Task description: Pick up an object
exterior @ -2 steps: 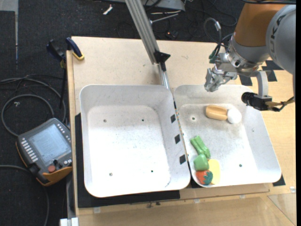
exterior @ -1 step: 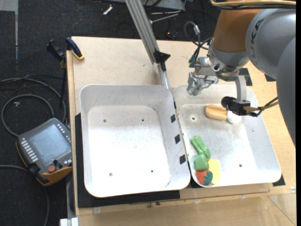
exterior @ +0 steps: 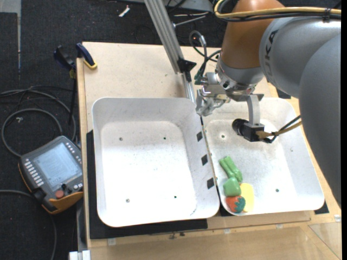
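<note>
In the right bin's (exterior: 293,199) lower left corner lies your green toy (exterior: 230,167), slanting down-right. The gripper (exterior: 207,106) hangs up-frame of it, near the upper left corner; its opening you cannot tell.

The grey arm (exterior: 303,47) comes in from the right, its thick last link lying across the upper part of the view. The orange band (exterior: 246,20) sits above the wrist (exterior: 236,77), which bends downward and to the left. The jaws hang at its lower left end, pointing down.
</note>
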Robot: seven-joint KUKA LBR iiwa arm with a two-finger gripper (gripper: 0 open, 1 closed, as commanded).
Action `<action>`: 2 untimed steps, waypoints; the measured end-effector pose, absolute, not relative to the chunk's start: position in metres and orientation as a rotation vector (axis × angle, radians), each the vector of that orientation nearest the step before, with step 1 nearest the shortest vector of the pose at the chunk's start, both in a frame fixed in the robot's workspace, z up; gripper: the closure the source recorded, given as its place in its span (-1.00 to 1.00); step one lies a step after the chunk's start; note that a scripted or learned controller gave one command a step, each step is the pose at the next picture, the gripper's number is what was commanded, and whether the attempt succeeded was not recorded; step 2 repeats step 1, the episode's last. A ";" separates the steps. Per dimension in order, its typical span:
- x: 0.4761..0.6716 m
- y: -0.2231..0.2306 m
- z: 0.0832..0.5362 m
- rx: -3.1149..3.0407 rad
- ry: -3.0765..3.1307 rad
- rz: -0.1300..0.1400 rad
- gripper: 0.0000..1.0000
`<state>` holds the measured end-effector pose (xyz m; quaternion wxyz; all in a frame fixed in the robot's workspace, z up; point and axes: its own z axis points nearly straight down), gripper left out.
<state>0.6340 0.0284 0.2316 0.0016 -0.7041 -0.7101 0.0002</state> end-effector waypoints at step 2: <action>0.611 0.077 0.222 -2.210 -2.228 0.003 1.00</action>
